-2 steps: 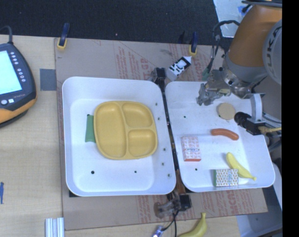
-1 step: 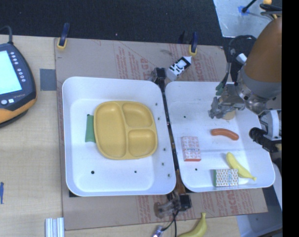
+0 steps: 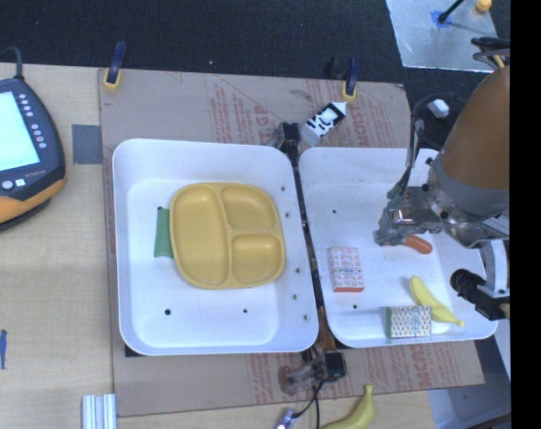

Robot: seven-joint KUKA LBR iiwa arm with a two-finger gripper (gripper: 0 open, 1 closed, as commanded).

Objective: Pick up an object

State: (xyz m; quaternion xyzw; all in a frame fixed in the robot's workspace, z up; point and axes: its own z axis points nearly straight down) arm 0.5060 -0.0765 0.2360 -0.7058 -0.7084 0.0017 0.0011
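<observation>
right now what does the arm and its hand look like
The arm shows as a big rounded orange-brown band over a grey wrist section. Below it sits a compact hand of grey and silvery metal parts. A thin dark cable loops from the wrist area along the arm's side, past a small white fitting.

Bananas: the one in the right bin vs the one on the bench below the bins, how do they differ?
The banana in the right bin lies on white plastic near the front right corner; the banana on the bench lies outside both bins on the brown board. The bin banana shows whole and runs diagonally, stretched out; the bench banana is cut off by the picture's bottom edge and curves upward. Both are yellow and lie apart from the gripper.
</observation>
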